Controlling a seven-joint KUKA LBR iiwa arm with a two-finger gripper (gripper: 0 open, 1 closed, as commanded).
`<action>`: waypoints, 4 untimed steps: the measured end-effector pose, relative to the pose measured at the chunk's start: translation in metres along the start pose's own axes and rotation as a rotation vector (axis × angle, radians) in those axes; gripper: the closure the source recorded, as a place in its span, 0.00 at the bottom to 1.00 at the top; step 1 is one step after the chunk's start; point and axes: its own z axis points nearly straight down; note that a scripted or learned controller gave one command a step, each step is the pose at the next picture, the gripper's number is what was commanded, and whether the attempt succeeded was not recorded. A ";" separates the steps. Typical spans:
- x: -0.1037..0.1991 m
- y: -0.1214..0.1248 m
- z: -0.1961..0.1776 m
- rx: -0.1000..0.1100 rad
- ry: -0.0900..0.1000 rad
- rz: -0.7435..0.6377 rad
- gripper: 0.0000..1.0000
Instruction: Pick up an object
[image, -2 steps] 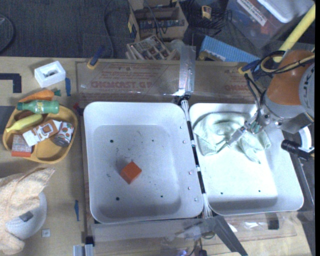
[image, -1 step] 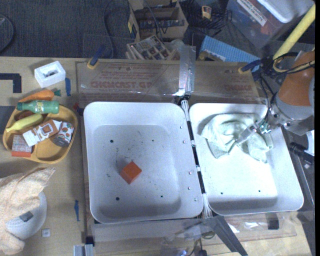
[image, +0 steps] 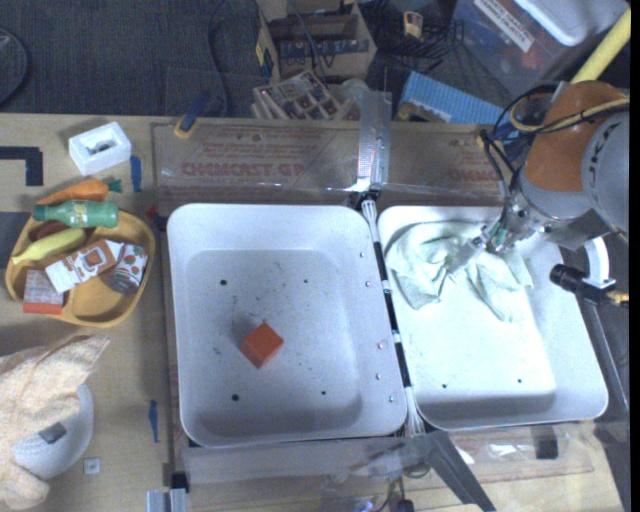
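A pale green-white cloth (image: 440, 268) lies crumpled in the back half of the right bin (image: 500, 380). My gripper (image: 497, 237) is low over the cloth's right part, where the fabric bunches up toward it. The grey arm with its orange band (image: 565, 150) comes in from the upper right. An orange cube (image: 262, 343) sits alone near the middle of the left bin (image: 200, 250), far from the gripper.
A raised divider (image: 388, 310) separates the two bins. A clear plastic wall (image: 300, 160) stands behind them. Left of the bins sit a yellow bowl of toy food (image: 80, 275) and a beige towel (image: 45, 390).
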 end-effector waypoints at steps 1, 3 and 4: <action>0.049 0.009 -0.002 -0.010 -0.002 -0.069 0.00; 0.103 -0.033 -0.026 -0.010 -0.001 0.014 0.00; 0.097 -0.062 -0.002 -0.016 -0.003 0.069 0.00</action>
